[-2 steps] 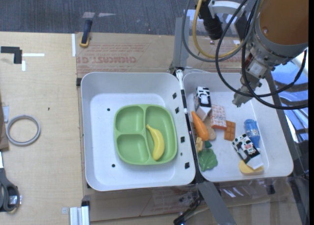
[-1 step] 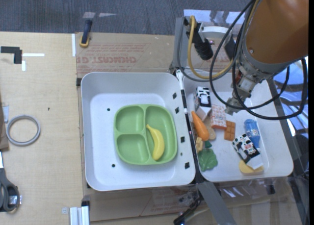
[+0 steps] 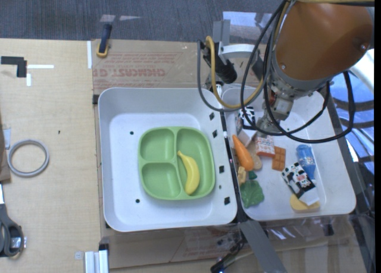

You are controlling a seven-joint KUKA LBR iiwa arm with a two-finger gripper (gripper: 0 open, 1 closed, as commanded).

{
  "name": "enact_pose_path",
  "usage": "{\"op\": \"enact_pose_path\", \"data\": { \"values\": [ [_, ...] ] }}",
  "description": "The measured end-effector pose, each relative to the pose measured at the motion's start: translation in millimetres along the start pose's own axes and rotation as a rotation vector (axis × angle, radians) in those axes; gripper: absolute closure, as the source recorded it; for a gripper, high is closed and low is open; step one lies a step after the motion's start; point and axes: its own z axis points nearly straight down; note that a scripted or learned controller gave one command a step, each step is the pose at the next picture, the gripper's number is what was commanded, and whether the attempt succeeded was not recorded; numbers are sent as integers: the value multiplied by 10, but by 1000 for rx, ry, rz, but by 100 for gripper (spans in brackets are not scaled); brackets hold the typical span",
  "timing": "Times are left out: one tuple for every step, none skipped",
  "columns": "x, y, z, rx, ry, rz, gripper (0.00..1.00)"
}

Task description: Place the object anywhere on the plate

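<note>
A green plate (image 3: 156,157) with three compartments lies in the left white bin (image 3: 119,165). A yellow banana (image 3: 190,171) rests in the plate's right compartment, crossing toward the lower left one. The arm comes in from the upper right, and my gripper (image 3: 257,124) hangs low over the back left part of the right bin (image 3: 333,194), just above a pile of toy food. An orange carrot (image 3: 243,151) lies right below it, next to a small white packet (image 3: 265,145). The wrist hides the fingertips.
The right bin also holds a green leafy toy (image 3: 252,194), an orange-brown block (image 3: 278,160), a blue bottle (image 3: 306,159), a black-and-white carton (image 3: 298,179) and a yellow piece (image 3: 303,204). On the wooden bench at left lie a tape roll (image 3: 27,157) and scissors (image 3: 11,237).
</note>
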Motion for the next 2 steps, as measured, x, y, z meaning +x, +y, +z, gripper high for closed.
{"op": "enact_pose_path", "data": {
  "values": [
    [-136,-212,471,0,1,-111,100],
    [-507,-452,-317,2,3,-86,100]
  ]
}}
